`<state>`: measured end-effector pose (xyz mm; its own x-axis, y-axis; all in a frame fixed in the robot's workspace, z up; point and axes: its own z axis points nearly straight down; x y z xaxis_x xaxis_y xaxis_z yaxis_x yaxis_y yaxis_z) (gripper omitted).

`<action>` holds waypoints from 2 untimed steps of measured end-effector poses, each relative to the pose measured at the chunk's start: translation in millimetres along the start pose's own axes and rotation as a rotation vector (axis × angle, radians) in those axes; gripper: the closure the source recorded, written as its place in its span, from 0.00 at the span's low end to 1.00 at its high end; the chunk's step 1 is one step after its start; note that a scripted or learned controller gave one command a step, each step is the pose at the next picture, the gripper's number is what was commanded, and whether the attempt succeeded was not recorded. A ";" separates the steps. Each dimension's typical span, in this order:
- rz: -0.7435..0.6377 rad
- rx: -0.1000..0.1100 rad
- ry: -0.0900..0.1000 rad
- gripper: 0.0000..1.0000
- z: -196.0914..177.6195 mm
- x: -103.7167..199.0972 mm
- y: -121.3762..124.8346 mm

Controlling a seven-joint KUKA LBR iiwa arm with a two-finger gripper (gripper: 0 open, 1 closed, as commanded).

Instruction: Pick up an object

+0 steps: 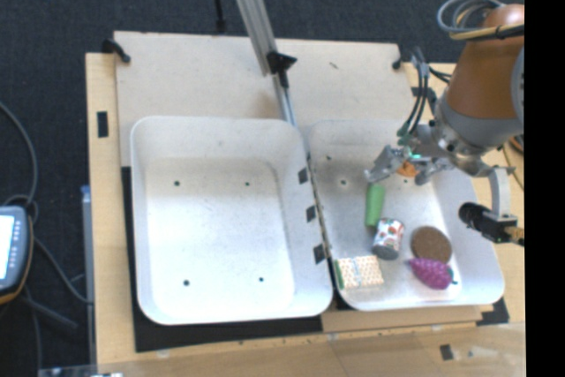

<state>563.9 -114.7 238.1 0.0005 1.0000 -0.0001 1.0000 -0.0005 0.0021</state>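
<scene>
The right bin (349, 146) holds several objects. A green cylinder (375, 205) lies upright in the picture near the bin's middle. Below it sits a small patterned can (387, 237), with a brown disc (431, 243) to its right. A purple grape bunch (431, 272) and a checked block (360, 271) lie along the front wall. My gripper (404, 169) hangs over the bin's rear half, just above and right of the cylinder's top end. Its fingers (381, 171) are spread open with nothing between them.
The left bin (221, 216) stands beside the right one, their walls meeting at a line of black clips (311, 212). A slanted metal pole (252, 4) comes down to the bench behind the bins. A black fitting (484, 221) sits at the right bin's right rim.
</scene>
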 end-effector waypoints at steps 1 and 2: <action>0.005 0.006 -0.001 0.00 45.9 6.7 -1.1; 0.001 0.007 -0.001 0.00 105.6 -0.6 -7.8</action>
<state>556.4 -115.3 132.4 0.0014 1.0000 -0.0013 1.0000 -0.0014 -0.0053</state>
